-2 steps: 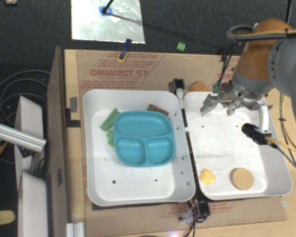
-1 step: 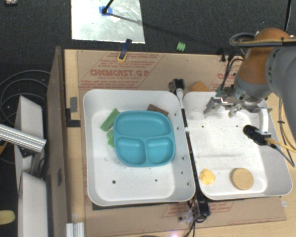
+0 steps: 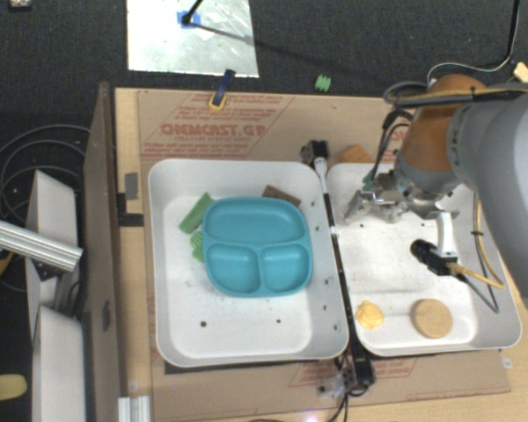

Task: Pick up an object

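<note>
Camera view:
- Gripper (image 3: 375, 202) over right bin (image 3: 383, 266), upper-left corner, close to divider.
- Grasp state: cannot tell.
- Yellow lump (image 3: 369, 314) and tan disc (image 3: 432, 317) lie along right bin's lower edge, near each other, well apart from gripper.
- Left bin (image 3: 238, 328) holds blue divided plate (image 3: 255, 246).
- Green pieces (image 3: 194, 214) at plate's left edge.

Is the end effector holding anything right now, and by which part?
Nothing is visibly held. The end effector is over bare right bin floor; the yellow lump and tan disc lie apart.
</note>
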### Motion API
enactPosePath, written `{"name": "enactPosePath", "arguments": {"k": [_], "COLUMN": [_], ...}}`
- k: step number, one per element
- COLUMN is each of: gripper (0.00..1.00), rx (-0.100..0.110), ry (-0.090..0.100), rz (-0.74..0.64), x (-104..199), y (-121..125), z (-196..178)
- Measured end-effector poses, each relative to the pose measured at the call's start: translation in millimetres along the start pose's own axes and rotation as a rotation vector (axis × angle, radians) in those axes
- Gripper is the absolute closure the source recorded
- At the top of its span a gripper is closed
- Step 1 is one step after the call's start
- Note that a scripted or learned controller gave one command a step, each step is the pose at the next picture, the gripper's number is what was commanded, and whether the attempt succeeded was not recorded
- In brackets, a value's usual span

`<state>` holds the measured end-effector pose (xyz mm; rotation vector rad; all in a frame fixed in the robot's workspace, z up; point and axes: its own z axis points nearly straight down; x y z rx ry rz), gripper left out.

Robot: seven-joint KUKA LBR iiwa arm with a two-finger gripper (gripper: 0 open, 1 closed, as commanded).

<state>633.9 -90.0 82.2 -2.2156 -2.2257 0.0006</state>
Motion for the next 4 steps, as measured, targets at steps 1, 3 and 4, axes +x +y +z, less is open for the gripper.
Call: {"name": "enactPosePath", "arguments": {"k": [1,3,4], "gripper": [1.00,1.00,1.00], "rx": [-0.005,-0.005,-0.003], "ry": [0.000,0.002,0.002], "rz": [-0.001,-0.004,-0.006], "x": [-0.6,34.4,113.4], "y": [1.9,-14.4,-11.5], "z": [-13.7,-132.9,-115.7]}}
